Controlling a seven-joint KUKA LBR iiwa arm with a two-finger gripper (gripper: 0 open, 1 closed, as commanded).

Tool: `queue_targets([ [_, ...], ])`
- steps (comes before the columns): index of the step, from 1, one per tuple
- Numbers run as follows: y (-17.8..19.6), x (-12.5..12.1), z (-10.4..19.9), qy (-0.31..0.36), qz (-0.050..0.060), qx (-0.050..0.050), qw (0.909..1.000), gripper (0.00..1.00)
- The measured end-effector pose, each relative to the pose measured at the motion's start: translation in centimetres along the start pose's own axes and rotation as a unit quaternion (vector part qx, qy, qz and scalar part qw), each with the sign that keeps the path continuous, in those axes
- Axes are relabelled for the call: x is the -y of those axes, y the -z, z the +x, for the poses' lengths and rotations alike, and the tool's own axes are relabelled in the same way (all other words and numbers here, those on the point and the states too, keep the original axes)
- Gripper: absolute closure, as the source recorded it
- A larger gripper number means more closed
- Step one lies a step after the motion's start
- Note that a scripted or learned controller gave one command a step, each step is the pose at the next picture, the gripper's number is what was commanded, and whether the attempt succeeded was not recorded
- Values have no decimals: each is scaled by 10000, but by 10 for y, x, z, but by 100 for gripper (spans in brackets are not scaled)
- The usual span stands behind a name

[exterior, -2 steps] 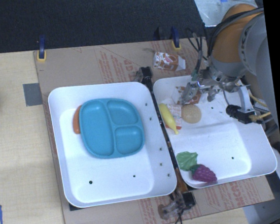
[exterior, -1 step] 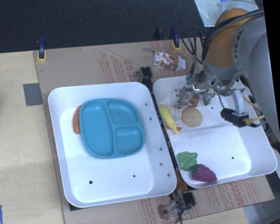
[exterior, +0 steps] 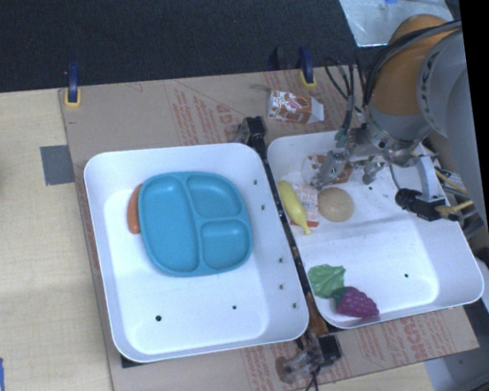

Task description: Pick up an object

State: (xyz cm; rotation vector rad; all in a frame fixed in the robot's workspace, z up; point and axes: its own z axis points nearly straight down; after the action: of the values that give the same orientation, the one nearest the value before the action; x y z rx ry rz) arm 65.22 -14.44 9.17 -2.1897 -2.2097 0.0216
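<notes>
The right bin [exterior: 418, 288] holds a yellow banana [exterior: 293, 205] by its left wall and a tan round object [exterior: 336, 204] just right of the banana. A green leaf [exterior: 327, 278] and purple grapes [exterior: 356, 302] lie near the bin's front left corner. My gripper [exterior: 334, 169] hangs low over the back of the right bin, just above and behind the tan round object, with the banana to its left. Nothing can be seen held in it.
The left bin [exterior: 199, 321] carries a blue divided plate [exterior: 195, 222] with an orange item [exterior: 131, 212] poking out from its left edge. A small wrapper [exterior: 293, 106] lies on the cardboard behind the bins. The grey arm [exterior: 425, 77] and its cables cover the right bin's back right corner.
</notes>
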Motion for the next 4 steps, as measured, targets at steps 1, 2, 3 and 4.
queue_targets([
  [1,0,0,-13,6,1,-9,10000,0],
  [2,109,-2,15,-22,-159,59,9999,0],
  [3,3,22,13,-27,-170,66,9998,0],
  [4,12,22,13,-16,-154,68,9999,100],
])
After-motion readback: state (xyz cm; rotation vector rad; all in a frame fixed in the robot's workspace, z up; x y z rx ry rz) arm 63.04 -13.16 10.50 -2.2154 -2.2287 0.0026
